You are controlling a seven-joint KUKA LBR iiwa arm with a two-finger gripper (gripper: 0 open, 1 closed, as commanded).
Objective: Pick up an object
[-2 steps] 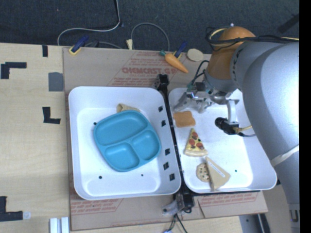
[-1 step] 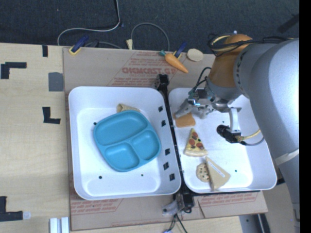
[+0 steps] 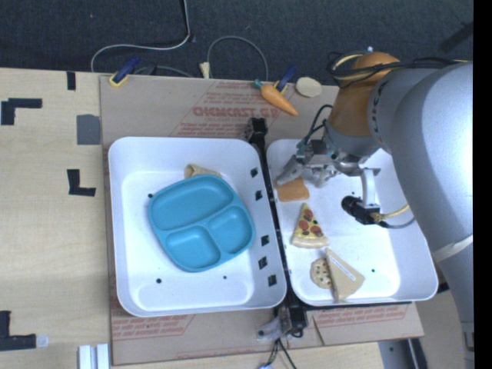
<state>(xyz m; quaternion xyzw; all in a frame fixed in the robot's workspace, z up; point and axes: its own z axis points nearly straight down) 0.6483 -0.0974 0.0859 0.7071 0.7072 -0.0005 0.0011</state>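
My gripper (image 3: 302, 171) reaches down into the right bin (image 3: 392, 260) near its far left corner. Its fingers sit right over a tan bread-like piece (image 3: 292, 191) that lies on the bin floor. Closer to the front lies a pizza slice (image 3: 308, 227), and beyond that a cookie (image 3: 320, 272) beside a sandwich wedge (image 3: 344, 275). The grey arm with its orange band (image 3: 355, 98) comes in from the right above the bin.
The left bin (image 3: 127, 229) holds a blue divided plate (image 3: 201, 223) with a tan piece (image 3: 201, 172) peeking out behind it. An orange carrot (image 3: 278, 99) and a pale round item (image 3: 309, 88) lie on the cardboard behind the bins.
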